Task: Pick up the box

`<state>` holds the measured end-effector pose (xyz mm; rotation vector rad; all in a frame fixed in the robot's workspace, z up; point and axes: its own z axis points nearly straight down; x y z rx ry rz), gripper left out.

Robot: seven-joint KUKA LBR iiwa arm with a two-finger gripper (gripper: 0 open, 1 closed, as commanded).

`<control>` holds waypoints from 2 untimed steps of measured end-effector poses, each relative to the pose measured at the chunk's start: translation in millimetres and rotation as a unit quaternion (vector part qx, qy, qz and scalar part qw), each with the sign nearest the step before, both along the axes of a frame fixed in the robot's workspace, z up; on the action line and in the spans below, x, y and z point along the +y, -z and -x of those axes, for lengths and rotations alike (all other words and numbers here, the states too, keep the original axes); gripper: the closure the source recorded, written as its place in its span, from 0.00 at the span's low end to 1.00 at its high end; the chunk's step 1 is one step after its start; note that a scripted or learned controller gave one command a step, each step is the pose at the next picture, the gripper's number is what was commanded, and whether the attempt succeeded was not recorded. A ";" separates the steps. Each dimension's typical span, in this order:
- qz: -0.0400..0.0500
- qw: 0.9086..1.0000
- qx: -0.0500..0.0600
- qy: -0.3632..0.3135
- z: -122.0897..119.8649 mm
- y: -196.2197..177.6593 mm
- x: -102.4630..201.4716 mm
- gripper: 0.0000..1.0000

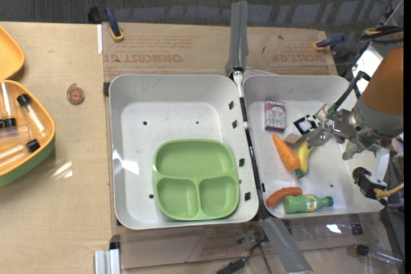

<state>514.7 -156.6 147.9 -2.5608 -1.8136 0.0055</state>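
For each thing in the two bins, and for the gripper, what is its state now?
box: lying flat in the right bin, apart from the gripper
carrot: lying on the bin floor, touching the banana
banana: lying beside the carrot
sausage: lying near the bin's front wall
green bottle: on its side, cap on
green plate: right side up in the left bin
gripper: low over the right bin, holding nothing visible

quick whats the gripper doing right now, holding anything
Two-finger gripper: low in the right white bin, over the yellow banana; the small pink box lies apart from it, not held. Open or shut cannot be told.
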 end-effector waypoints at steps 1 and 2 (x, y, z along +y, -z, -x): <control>0.002 0.934 0.001 0.357 -43.0 57.7 -31.1 0.00; 0.002 0.953 0.000 0.303 -29.8 -53.6 -65.8 0.00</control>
